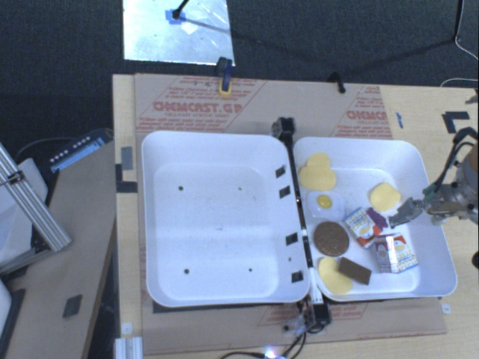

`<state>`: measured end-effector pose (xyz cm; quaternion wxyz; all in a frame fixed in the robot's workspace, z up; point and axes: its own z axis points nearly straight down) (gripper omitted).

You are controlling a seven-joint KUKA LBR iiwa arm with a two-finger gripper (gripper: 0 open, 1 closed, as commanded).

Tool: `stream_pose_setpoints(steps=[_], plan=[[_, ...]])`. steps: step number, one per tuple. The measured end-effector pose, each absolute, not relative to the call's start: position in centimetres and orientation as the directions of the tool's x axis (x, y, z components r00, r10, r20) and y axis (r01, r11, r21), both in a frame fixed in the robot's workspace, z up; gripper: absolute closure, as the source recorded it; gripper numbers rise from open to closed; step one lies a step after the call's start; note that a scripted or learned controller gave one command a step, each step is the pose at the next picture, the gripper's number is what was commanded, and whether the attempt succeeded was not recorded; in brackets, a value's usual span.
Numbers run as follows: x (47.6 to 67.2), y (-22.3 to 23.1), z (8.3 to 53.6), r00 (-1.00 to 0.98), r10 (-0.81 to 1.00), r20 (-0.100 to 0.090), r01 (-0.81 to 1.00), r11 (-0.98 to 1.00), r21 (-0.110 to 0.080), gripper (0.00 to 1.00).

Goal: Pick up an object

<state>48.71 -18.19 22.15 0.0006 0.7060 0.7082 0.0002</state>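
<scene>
The counter [247, 99] bears two white bins. The left bin [217, 215] sits beside the right bin [415, 200], which holds a brown round disc [330, 238], pale yellow pieces [317, 174], a small printed carton [394, 253], a printed packet [359, 224] and a dark brown block [354, 270]. The pincer [408, 210] hovers at that bin's right side, near the packet; whether it is spread or pressed together I cannot tell.
</scene>
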Motion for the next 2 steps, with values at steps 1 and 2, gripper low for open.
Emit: stream_pose_setpoints(steps=[1, 2], plan=[[48.7, -11.3, 7.9, -0.007, 1.000, 0.004, 1.000, 0.007, 0.000, 0.00], [49.0, -11.7, 9.7, -0.004, 1.000, 0.002, 1.000, 0.004, 0.007, 1.00]])
